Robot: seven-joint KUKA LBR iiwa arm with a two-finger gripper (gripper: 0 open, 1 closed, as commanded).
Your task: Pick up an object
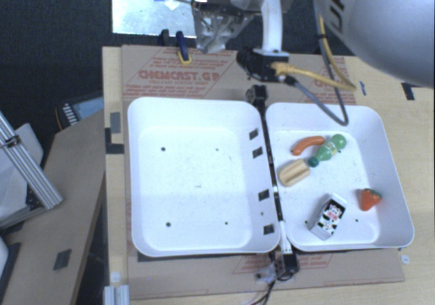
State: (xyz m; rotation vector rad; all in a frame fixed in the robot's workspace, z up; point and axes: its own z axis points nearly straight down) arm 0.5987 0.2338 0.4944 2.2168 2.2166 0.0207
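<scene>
The gripper [216, 33] hung high at twelve o'clock, beyond both bins; I couldn't tell how it was set. Every object lay in the right bin [387, 161]. The hot dog [307, 144], green bottle [327, 150] and bread roll [293, 172] were crowded together, so a descent there would likely nudge neighbours and slip. The milk carton [329, 217] and strawberry [369, 199] sat safer, apart.

Two white bins [190, 110]; five toy items [328, 217], seemingly food
</scene>
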